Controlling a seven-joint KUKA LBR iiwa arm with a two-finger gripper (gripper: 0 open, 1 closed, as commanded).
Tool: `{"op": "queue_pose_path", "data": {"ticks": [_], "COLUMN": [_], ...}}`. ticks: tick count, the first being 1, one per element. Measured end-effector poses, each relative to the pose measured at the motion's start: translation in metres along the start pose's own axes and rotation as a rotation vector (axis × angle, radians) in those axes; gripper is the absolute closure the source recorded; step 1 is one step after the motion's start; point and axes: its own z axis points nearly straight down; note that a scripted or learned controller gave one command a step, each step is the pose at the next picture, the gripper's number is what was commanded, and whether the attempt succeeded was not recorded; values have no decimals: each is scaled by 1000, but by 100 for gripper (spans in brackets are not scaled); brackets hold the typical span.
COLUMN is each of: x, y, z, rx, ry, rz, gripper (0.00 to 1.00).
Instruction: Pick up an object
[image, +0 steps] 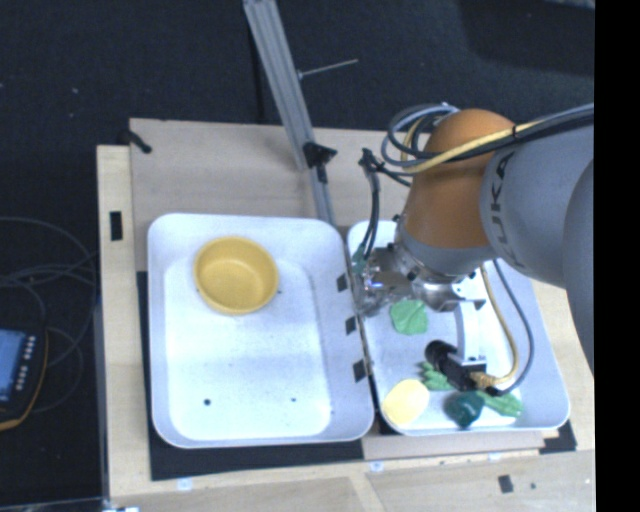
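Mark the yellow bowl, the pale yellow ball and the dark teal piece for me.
Yellow bowl (236, 274): camera view, centre of its inside.
Pale yellow ball (405, 401): camera view, middle of its top.
Dark teal piece (463, 408): camera view, middle of its body.

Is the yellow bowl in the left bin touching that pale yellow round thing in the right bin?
Apart. The camera view shows the yellow bowl in the left white bin and the pale yellow round object in the right white bin, with the bins' walls between them.

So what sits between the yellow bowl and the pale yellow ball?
In the camera view, bare white floor of the left bin, then the rims where the two bins meet. Nothing else lies between the bowl and the ball.
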Motion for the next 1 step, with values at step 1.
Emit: {"op": "queue_pose_path", "data": {"ticks": [1], "x": [39], "y": [-17], "z": [-6], "rx": [-1], "ry": [0], "rz": [1], "gripper": [100]}}
